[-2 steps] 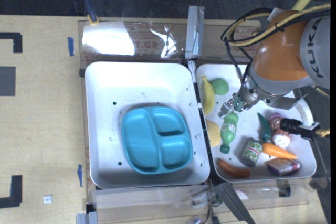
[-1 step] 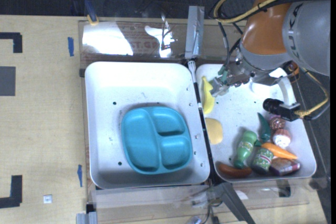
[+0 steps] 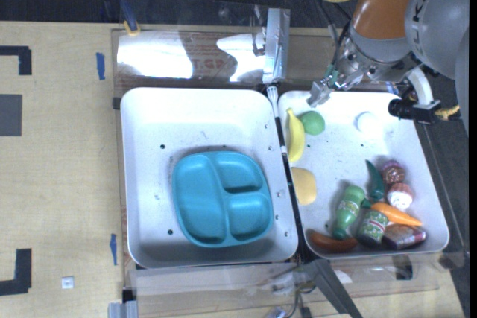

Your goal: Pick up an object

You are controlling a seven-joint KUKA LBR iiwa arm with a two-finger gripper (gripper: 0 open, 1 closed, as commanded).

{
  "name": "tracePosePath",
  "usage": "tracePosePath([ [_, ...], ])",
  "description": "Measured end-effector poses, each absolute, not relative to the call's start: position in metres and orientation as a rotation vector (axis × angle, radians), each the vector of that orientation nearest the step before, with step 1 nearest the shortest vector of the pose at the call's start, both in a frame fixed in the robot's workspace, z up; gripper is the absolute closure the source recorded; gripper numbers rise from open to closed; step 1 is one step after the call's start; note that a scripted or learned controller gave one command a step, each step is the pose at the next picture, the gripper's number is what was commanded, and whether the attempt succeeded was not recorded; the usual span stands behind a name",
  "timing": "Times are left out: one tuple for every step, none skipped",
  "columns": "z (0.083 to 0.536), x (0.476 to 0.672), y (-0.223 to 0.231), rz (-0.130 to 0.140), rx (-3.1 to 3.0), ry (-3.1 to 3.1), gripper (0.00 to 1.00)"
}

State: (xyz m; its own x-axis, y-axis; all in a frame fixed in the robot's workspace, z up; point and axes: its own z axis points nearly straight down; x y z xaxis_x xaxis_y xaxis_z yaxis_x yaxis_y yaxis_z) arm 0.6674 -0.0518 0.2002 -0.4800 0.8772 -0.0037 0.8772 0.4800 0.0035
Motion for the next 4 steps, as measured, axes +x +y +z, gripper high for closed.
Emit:
tracePosePath([
  [0.185, 0.63, -0.058, 0.001, 1.317, 2.852, 1.0],
  [0.185, 0.532, -0.054, 0.002, 0.805, 3.036, 1.0],
  [0.199, 0.51, -0.041, 0.002, 0.906, 3.007, 1.0],
  [0.184, 0.48, -0.027, 0.001, 0.742, 3.053, 1.0],
])
